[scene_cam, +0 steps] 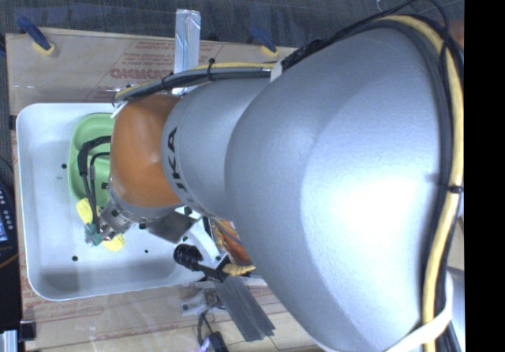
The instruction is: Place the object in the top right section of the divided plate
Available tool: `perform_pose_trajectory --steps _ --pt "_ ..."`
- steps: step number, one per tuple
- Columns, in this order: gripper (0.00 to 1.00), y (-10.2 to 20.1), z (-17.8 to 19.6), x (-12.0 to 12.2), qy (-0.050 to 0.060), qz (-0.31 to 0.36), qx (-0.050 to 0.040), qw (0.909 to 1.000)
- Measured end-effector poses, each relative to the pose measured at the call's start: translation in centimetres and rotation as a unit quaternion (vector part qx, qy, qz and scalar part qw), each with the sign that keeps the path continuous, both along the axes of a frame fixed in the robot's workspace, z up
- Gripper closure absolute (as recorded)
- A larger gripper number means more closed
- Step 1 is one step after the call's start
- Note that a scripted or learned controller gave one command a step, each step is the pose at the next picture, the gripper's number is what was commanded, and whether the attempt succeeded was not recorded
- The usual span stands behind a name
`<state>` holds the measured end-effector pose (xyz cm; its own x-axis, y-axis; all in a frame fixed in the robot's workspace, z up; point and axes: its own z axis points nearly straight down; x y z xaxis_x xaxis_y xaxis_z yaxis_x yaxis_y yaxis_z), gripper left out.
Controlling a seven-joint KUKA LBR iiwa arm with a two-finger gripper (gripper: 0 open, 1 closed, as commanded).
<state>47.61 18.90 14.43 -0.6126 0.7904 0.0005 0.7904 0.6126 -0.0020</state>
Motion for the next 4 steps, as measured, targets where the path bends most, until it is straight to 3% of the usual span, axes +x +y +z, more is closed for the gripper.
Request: perform_pose_trajectory --steps 1,2,3,4 --pt "1.00 1.4 -5.4 -0.1 0.002 0.016 -0.0005 0.9999" --pt "1.00 -0.2 -4.6 -0.1 0.004 0.157 0.0001 0.9876" --pt "1.00 -6.3 -1.9 -0.1 0.003 0.121 0.0003 0.9927" --pt "0.00 -6.3 -1.9 -0.1 0.003 0.121 0.0005 0.9927"
